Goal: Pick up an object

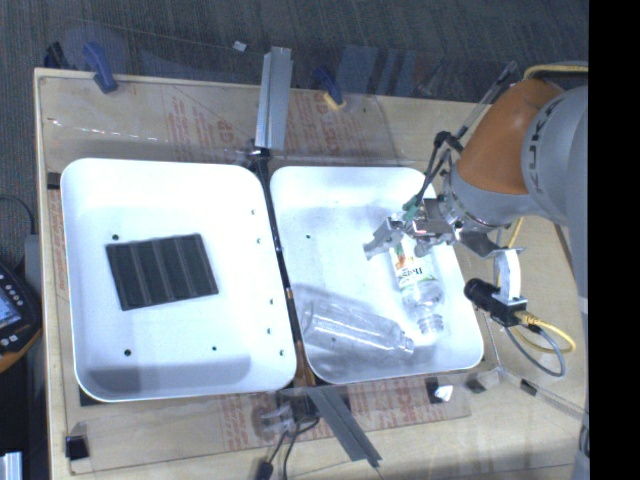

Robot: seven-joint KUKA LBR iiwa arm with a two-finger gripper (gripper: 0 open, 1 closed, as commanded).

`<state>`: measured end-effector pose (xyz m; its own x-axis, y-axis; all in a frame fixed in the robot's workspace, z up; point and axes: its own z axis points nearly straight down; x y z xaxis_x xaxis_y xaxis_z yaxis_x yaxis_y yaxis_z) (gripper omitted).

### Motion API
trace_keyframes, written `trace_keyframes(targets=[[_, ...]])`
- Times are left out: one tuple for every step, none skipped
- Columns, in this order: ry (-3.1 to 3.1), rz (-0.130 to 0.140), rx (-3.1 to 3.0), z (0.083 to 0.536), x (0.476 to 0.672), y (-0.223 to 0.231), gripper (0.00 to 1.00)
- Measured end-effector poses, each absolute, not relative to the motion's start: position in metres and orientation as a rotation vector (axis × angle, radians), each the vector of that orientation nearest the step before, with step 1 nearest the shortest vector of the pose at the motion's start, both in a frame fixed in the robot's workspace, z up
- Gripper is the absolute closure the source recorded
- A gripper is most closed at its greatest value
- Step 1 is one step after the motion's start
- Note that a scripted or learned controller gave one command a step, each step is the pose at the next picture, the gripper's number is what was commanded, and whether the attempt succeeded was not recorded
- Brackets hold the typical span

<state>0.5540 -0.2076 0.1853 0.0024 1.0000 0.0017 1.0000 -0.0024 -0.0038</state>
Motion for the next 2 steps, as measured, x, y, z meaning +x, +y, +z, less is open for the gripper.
trace_keyframes(targets=[[-2.216,0.003,-2.222,0.185,0.554,-0.208,0.0],[-2.186,0.003,-2.243,0.09,0.564,-0.205,0.0]])
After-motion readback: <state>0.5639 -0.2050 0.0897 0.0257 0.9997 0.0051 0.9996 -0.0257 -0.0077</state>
